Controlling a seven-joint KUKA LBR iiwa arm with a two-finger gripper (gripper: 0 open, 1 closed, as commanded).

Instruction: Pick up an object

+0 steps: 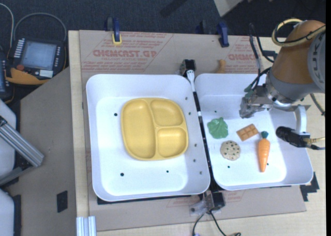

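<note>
In the right bin [227, 178] lie a green leafy toy [217, 127], a brown waffle-like cracker [247, 132], a round speckled cookie [230, 150] and an orange carrot [263, 152]. My gripper [249, 107] hangs over the bin's upper middle, just above and right of the cracker. Nothing shows between it and the bin floor. Its fingers are too small and dark to read.
The left bin [103, 126] holds a yellow divided plate [153, 128]. A black divider strip [198, 116] runs between the bins. Blue clamps [116, 30] sit at the bench's far edge. A pendant screen [36, 57] lies off the bench at the left.
</note>
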